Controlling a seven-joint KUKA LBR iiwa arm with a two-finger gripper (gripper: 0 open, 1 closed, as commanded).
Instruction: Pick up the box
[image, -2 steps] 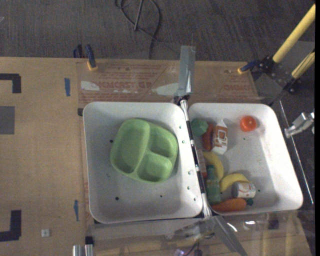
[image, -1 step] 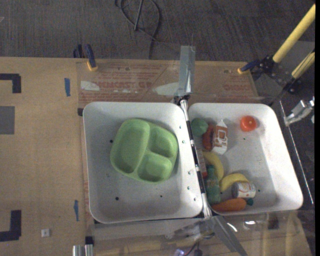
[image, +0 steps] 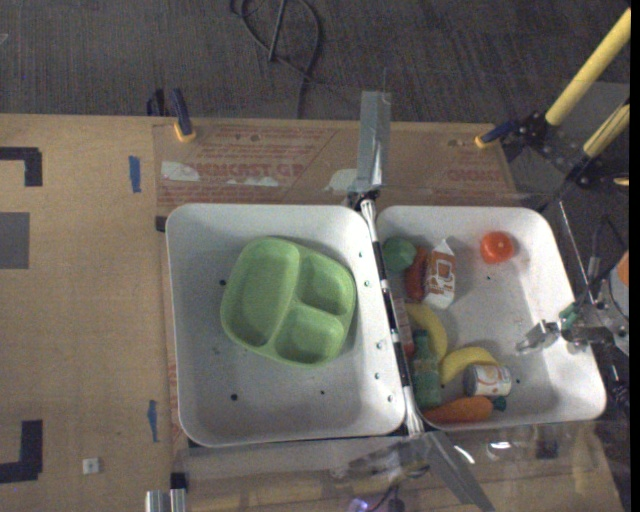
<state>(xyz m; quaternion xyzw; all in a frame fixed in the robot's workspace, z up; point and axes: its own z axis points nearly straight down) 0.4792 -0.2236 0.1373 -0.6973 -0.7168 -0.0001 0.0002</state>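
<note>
Box lying up-left of gripper, across the right bin's open floor.

Left bin (image: 200, 330): holding a green tray (image: 290, 300), centre-left of frame, not part of this job. Right bin (image: 545, 225): a row of toy food is running down its left wall, and the box (image: 440, 275), a small white and red carton, is sitting at the upper end of that row, touching a red item on its left, with its long axis running nearly top to bottom. Orange ball (image: 497, 246): resting just right of the box. Gripper (image: 545, 337): hovering at the bin's right edge, lower right of frame, holding nothing; how wide it is standing cannot be told. The reach is likely needing to go leftward and upward.
</note>
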